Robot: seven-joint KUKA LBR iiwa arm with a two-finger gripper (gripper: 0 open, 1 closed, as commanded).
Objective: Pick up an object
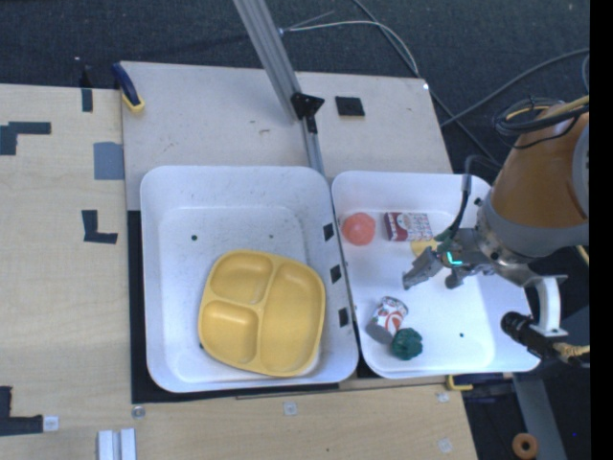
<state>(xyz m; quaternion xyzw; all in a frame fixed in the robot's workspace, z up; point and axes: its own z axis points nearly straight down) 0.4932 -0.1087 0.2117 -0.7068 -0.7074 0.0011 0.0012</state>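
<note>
I've got the gripper (436,271) hovering in the right bin (479,348), fingers apart and empty, near the crumpled red-white wrapper (387,317) beside the green lump (407,343); looks light, crushable, so pinch across its middle.

Two bins sit side by side on the bench. The left bin (163,257) holds a divided tray (262,311) toward its near side. In the right bin (479,353), a ball (359,228) lies left of a small packet (407,225); nearer the front, a crumpled wrapper (387,317) touches a broccoli-like toy (407,343).
</note>
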